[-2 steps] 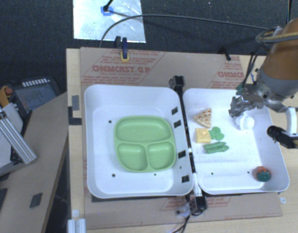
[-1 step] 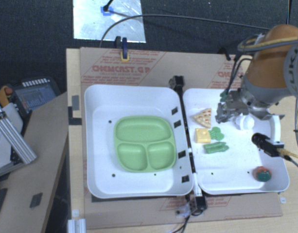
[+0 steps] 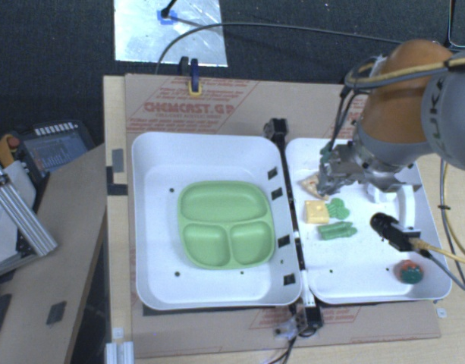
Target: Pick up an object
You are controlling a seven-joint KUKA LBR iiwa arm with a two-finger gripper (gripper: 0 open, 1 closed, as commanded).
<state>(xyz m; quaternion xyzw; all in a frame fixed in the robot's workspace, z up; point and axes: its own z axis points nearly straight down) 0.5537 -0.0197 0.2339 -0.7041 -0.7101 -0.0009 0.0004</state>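
2 bins sit on the worktop; the gripper [image 3: 334, 174] hangs low in the right bin [image 3: 369, 275] over a tan piece [image 3: 309, 184] — its grasp state unreadable. Next: close and lift.

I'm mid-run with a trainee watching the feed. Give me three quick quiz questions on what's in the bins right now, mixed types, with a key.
1. True or false: the green divided tray lies in the left bin.
2. Which sits nearest the gripper? A) yellow block B) red-and-green ball C) green divided tray
3. Fill in: the green toy lies in the ____ bin.

Key: 1 true; 2 A; 3 right.
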